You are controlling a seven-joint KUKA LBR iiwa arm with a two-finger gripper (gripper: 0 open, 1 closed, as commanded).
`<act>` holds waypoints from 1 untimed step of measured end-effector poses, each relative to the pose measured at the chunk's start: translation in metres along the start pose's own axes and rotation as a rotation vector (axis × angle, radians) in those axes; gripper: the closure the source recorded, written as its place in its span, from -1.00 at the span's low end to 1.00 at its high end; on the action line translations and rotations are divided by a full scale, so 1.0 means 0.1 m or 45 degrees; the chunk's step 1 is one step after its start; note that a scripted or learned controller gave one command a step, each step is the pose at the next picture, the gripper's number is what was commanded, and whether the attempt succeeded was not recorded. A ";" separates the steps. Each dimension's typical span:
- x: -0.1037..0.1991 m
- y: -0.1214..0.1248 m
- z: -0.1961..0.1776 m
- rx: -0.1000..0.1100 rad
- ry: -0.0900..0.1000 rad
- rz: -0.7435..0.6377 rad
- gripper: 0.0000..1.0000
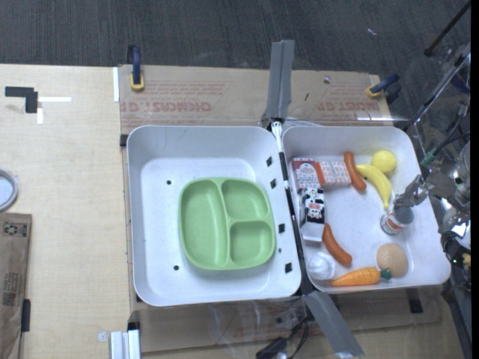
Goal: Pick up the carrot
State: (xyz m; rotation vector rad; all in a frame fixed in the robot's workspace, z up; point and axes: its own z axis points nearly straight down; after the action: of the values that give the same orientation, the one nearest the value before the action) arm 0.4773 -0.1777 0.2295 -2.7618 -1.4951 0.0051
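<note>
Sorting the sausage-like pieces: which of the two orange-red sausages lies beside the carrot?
The lower orange-red toy sausage, just above the orange carrot; the other sausage lies by the yellow banana.

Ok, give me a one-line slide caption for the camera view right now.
Pincer hovers over the right bin near the banana, with the carrot lying untouched at the bin's front edge.

From my remote station, the arm [456,189] I run shows at the right edge of the scene as a cluster of grey and silvery metal parts. Thin dark cables and rods cross its upper portion at a slant, one of them with a greenish tint. A slim grey metal piece juts left from the body, ending in a rounded, dull-grey tip [403,214]. The darker lower housing carries a small green speck. Finer markings are too blurred to read.
</note>
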 end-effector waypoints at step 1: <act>0.96 0.65 0.98 0.002 -0.001 0.260 -1.00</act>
State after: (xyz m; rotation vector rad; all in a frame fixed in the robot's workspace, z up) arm 0.5842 -0.1333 0.1315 -2.8995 -1.2051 0.0080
